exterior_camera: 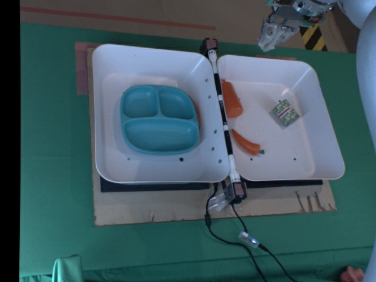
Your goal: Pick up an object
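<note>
Above the right bin's (329,157) far rim, the gripper (271,40) hangs with nothing between its fingers, seemingly staged for descent toward the orange carrots (233,100) and small green packet (285,113) inside.

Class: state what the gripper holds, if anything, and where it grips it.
Nothing is held. The gripper hangs above the right bin's far edge, nothing between its fingers.

Green cloth (53,157) under brown cardboard (153,207) — black cable (235,234) trailing toward the front.
</note>
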Robot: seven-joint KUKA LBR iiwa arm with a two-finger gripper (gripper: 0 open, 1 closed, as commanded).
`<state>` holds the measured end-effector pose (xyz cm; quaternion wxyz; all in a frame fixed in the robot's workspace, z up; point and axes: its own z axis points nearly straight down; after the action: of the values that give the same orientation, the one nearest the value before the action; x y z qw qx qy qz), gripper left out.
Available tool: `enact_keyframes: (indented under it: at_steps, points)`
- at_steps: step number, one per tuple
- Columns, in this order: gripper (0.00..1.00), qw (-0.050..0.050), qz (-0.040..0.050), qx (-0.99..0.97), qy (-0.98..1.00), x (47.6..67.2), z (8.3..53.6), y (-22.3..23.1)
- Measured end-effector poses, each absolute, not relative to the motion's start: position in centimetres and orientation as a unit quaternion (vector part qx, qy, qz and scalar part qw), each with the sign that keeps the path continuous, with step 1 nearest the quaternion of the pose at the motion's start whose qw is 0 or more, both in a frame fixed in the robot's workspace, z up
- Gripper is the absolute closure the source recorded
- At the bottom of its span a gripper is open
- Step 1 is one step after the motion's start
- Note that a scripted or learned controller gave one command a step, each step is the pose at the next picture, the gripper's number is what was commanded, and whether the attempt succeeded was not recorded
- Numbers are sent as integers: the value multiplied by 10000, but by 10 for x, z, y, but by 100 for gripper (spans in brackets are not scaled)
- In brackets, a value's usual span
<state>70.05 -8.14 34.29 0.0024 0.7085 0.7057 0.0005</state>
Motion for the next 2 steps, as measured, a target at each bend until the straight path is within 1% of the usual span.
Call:
enact_keyframes:
  at_steps: [1, 2]
  points:
    - [100, 16, -3, 7084, 7058, 687, 333, -136]
    - [100, 13, 7, 7079, 7063, 689, 341, -84]
